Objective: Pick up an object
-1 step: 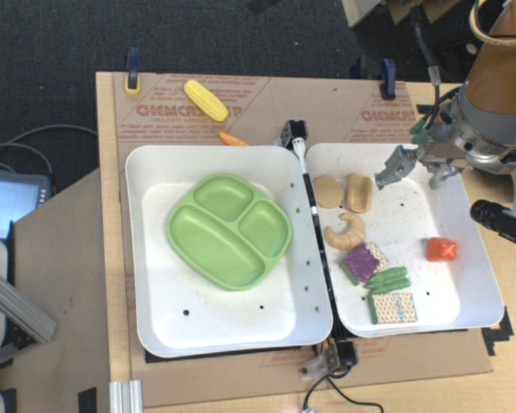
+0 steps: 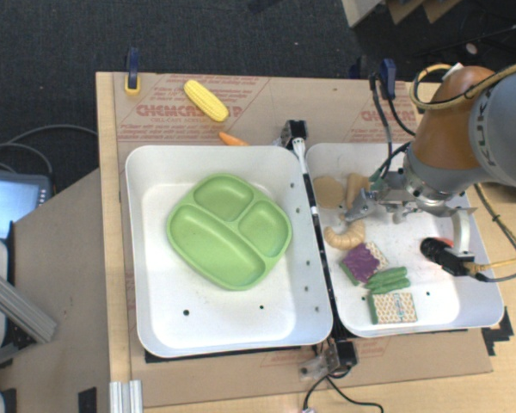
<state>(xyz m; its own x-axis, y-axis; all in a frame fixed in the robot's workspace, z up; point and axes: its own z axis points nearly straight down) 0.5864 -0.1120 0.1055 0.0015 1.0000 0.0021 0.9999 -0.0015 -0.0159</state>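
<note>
One arm (image 2: 464, 136) low over right bin (image 2: 473, 317)

cardboard sheet (image 2: 267, 101) | red print, upside-down: "CHEMCRA…" partly legible | smaller print lines unreadable

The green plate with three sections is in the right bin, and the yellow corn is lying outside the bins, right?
Not quite. The camera view shows the green plate in the left bin, not the right one. The yellow corn is indeed lying outside the bins.

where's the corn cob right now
The corn cob lies on the cardboard behind the left bin, outside both bins, near an orange piece.
</note>
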